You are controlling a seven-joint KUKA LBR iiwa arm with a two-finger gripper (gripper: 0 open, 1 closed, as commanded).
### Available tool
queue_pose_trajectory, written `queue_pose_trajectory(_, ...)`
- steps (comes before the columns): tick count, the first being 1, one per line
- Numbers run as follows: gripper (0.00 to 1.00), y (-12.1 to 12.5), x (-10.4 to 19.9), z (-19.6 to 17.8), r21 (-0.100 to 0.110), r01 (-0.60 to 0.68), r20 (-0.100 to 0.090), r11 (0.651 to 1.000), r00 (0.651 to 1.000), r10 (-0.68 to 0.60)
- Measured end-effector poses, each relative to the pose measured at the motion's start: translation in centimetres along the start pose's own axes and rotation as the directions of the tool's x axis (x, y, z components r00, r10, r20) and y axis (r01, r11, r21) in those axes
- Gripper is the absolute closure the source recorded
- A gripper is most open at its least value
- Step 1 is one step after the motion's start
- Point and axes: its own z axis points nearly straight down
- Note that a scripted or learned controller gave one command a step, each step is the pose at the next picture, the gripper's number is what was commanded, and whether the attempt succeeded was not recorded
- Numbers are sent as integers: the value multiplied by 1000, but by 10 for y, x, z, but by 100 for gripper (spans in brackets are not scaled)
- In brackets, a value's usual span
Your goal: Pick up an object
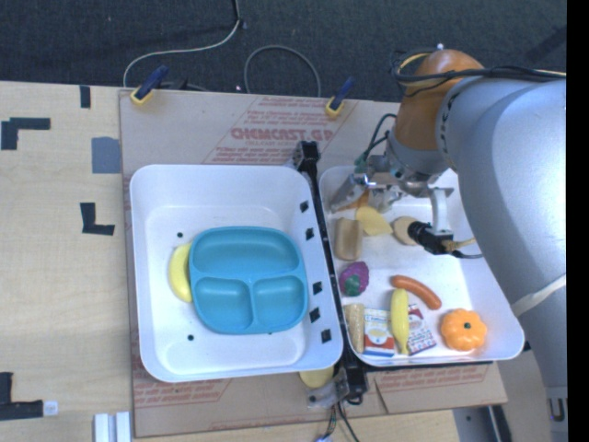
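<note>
Toy foods — pale yellow piece (pixel 373 220), purple piece (pixel 353 277), sausage (pixel 416 291), banana (pixel 398 317), pumpkin (pixel 462 330) — lie in the right bin (pixel 488 288). The gripper (pixel 361 191) hovers at its upper end; finger opening cannot be told. Blue tray (pixel 247 278) fills the left bin (pixel 156 238).

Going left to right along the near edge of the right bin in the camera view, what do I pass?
Corn cob → small carton → banana → orange pumpkin.
</note>
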Motion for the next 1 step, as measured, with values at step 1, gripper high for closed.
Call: queue_pose_trajectory(1,100,-1,0,-11,-1,-1,0,1000,1000,1)
